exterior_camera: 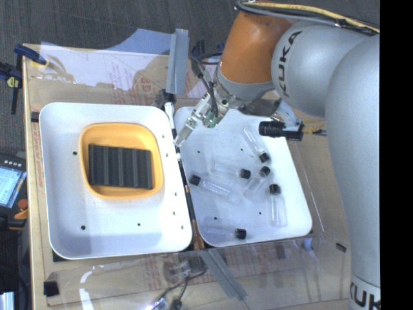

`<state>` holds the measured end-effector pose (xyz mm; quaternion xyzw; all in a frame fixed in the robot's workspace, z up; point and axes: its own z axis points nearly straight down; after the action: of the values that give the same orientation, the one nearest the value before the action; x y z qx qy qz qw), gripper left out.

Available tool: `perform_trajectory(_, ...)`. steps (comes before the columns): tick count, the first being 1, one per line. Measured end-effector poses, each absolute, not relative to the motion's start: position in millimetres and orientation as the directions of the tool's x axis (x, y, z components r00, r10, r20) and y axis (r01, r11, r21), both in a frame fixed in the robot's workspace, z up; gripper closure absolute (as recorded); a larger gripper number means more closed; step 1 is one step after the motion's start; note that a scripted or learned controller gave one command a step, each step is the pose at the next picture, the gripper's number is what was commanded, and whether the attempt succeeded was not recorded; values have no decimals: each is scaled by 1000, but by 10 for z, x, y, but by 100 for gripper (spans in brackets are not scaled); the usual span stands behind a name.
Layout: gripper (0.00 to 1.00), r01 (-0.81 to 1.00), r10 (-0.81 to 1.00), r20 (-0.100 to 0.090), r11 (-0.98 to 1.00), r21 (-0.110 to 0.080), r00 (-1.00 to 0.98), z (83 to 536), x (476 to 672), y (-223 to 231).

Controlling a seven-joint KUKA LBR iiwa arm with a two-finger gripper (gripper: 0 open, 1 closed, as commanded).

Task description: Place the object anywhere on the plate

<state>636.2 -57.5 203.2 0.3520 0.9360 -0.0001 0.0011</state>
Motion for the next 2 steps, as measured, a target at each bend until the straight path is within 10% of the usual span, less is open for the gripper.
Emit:
perform_trajectory(1, 0, 685, 685, 1, 728, -2, -728, 2336, 6084, -163)
perform_trajectory(2, 0, 666, 666, 4, 746, -5, -746, 1911, 6288, 112)
